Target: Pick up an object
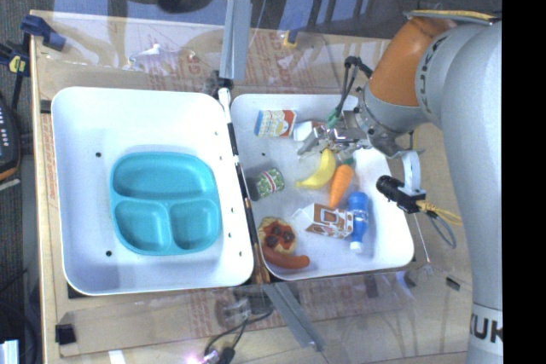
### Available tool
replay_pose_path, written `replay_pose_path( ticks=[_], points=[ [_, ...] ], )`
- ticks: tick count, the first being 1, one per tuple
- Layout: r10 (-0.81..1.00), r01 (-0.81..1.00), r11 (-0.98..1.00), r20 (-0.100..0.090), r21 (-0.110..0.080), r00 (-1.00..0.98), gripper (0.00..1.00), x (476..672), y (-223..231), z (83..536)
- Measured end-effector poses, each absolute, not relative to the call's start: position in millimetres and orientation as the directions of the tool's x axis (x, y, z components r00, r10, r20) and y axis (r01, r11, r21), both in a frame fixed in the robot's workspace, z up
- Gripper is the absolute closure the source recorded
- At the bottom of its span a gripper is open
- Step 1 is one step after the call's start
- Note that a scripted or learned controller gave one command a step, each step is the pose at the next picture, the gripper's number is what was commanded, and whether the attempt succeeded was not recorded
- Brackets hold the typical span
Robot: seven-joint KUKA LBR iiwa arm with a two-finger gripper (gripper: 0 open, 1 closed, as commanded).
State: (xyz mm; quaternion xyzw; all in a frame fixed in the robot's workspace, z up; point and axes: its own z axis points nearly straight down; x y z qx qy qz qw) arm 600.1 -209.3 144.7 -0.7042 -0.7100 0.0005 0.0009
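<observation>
The right bin (394, 247) holds several small objects: a yellow banana (317, 171), an orange carrot (340, 183), a blue bottle (358, 218), a brown packet (329, 221), a green can (270, 182), a small carton (275, 123), a pizza slice (277, 233) and a sausage (287, 262). My gripper (328, 138) hangs low at the back of this bin, just above the banana's top end and next to the carrot. Nothing shows between its fingers.
The left bin (77, 111) holds a turquoise divided tray (164, 202). The grey arm with its orange band (409, 68) covers the right bin's back right corner. A metal post (235, 34) stands behind the gap between the bins.
</observation>
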Motion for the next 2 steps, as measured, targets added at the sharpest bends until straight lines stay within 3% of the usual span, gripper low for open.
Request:
replay_pose_path(
  ticks=[1,2],
  points=[
    [0.993,0.993,0.116,-0.001,0.001,-0.116,0.0,573.5,-210.0,92.9],
    [0.993,0.993,0.121,-0.002,-0.001,-0.121,1.0,573.5,-210.2,102.7]
  ],
)
